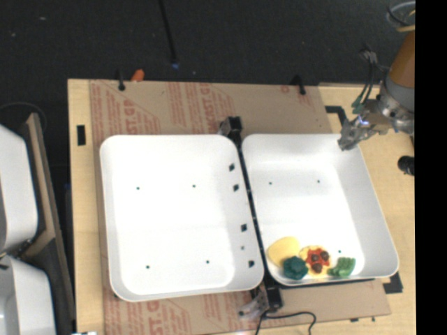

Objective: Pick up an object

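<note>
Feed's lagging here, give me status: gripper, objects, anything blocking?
Gripper over right bin's far right corner, nothing between its fingers. Objects bunched at that bin's near edge: yellow piece, teal piece, red piece, green piece. Nothing in the way.

Two bins are sitting side by side on my bench (174, 110), the left bin (174, 285) touching the right bin (307, 145) along a row of clips (241, 201) running between them. My gripper (348, 142) is hanging at the far right corner of the right bin, just over its rim. Four small objects are lying bunched together in that bin's near edge: a rounded lump (282, 249) leftmost, a crumpled piece (295, 268) just in front of it, a clustered toy (318, 258) to their right, and a small block (342, 266) rightmost.
</note>
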